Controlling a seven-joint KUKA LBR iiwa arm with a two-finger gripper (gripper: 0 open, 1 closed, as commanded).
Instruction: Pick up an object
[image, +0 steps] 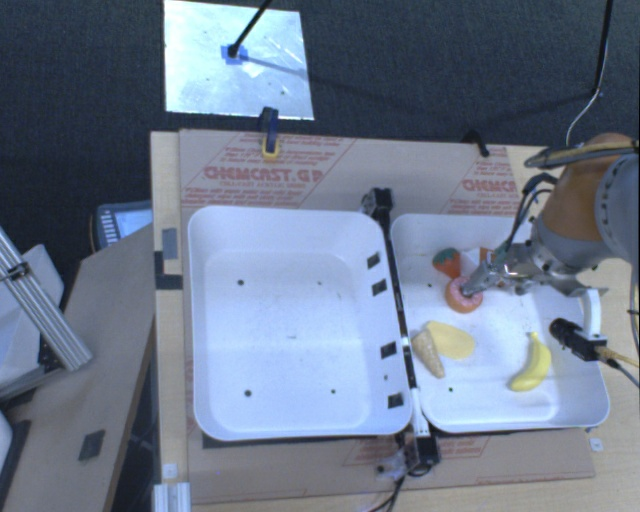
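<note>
In the right bin (500, 400) lie several toy foods. A pink ring-shaped piece (462, 295) sits near the bin's middle, with a red-orange piece (447, 262) just behind it. A pale yellow piece (451, 340) and a tan cone (428, 353) lie side by side toward the front left. A yellow banana (532, 364) rests at the front right. My gripper (478, 283) hangs low over the pink ring's right edge, touching or nearly touching it. Nothing is visibly held between its fingers.
The left bin (215, 400) stands beside the right one, parted from it by a black hinged divider (393, 300). Both bins rest on a brown board (290, 170). A shiny metal sheet (238, 60) lies behind the bench.
</note>
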